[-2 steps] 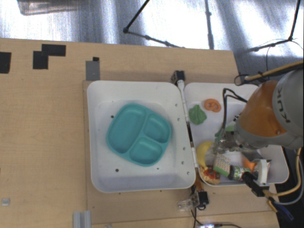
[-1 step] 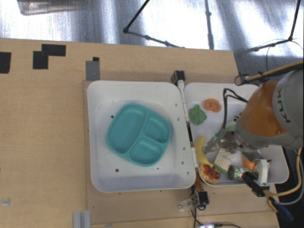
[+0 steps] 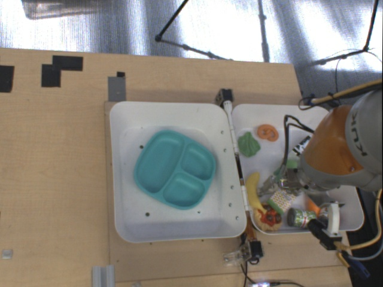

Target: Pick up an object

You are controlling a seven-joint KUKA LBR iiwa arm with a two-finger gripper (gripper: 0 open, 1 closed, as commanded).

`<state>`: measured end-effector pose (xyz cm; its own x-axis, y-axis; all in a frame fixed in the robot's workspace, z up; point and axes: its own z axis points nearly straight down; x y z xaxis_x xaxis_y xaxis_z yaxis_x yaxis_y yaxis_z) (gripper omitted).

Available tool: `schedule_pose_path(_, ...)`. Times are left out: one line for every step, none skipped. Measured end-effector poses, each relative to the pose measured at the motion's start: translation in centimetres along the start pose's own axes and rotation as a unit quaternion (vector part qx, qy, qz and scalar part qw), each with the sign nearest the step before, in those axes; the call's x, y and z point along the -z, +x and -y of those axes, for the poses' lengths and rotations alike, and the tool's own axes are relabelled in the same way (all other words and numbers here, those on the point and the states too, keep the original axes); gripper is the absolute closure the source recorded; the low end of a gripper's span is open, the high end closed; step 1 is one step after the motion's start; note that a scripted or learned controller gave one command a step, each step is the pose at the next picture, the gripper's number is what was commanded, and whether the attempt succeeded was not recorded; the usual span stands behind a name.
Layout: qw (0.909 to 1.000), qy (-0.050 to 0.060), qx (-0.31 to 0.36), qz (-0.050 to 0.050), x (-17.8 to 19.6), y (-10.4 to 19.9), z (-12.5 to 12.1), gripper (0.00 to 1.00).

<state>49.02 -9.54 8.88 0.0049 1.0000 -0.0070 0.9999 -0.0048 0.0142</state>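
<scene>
Low over the near end of the right bin [image 3: 353,217], the gripper [image 3: 286,187] hangs among the clutter; its tip is buried in metal parts and cables, so I cannot tell how it is set or whether anything is caught in it. Above it, the orange band [image 3: 332,145] of the arm bulges over the bin's right half and hides that side.

That bin holds a flat orange disc [image 3: 267,133] near the far end, a lumpy green leafy piece [image 3: 248,144] just beside it, a curved yellow banana [image 3: 254,191] lying along the left wall, and a small red piece [image 3: 270,217] with dark spots, perhaps a strawberry, at the banana's near tip. A dark green cylinder [image 3: 301,218] lies on its side near the front rim.

Beside it, the left bin [image 3: 122,178] holds a teal plate [image 3: 174,169], smooth, rounded at the corners and split into three compartments, sitting turned at a slant in the middle. Bare white floor rings the plate on all sides. Both bins rest on a tan wooden bench [image 3: 54,178].
</scene>
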Motion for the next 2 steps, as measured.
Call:
schedule_pose_path(1.0, -0.001, 0.001, -0.001, 1.0, 0.21, -0.17, 1.0)
schedule_pose_path(1.0, -0.001, 0.001, -0.001, 0.99, 0.21, -0.16, 0.0)
